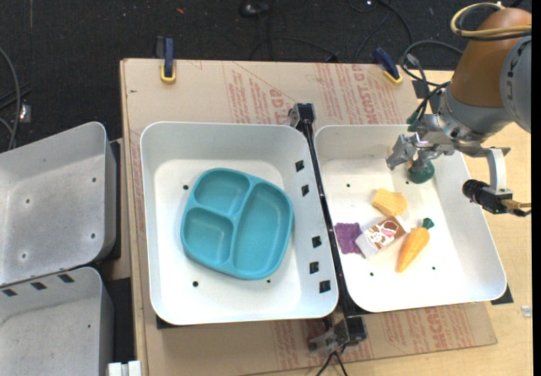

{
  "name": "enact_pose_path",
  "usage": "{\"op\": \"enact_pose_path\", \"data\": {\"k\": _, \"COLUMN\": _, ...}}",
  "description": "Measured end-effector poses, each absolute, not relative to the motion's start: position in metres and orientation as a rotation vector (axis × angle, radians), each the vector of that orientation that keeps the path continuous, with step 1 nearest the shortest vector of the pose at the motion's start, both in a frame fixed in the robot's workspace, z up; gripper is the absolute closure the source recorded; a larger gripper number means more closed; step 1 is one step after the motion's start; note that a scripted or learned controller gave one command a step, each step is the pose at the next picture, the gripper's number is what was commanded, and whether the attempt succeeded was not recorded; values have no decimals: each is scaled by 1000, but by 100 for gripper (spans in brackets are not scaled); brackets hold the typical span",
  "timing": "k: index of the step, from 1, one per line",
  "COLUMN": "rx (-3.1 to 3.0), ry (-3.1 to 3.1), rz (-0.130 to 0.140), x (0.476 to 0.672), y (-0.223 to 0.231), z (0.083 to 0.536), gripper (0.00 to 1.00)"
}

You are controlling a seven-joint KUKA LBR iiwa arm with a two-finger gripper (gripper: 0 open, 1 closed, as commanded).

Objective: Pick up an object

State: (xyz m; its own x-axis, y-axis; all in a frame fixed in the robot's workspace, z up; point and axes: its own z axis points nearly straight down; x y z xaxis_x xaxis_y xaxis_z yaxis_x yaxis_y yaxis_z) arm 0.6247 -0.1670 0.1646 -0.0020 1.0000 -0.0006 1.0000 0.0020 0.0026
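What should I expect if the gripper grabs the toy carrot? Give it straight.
The carrot tapers toward its tip, so fingers may slide along it. Its rounded body could roll if nudged. It looks like a small toy, probably light; it lies beside the small carton, which might shift too.

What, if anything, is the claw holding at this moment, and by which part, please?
It cannot be told. The claw hovers at the back of the right bin, with a small dark green thing just beneath it; whether that is gripped is unclear.

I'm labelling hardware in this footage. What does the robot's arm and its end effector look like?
The arm is grey with a rounded orange band near the wrist. A looped pale cable arcs over it and thin dark cables run alongside. The end effector is a compact grey metal piece.
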Motion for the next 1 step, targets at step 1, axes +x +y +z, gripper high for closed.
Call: {"op": "enact_pose_path", "data": {"k": 1, "rx": 2216, "ry": 2222, "rz": 3, "x": 624, "y": -165, "z": 227, "gripper": 100}}
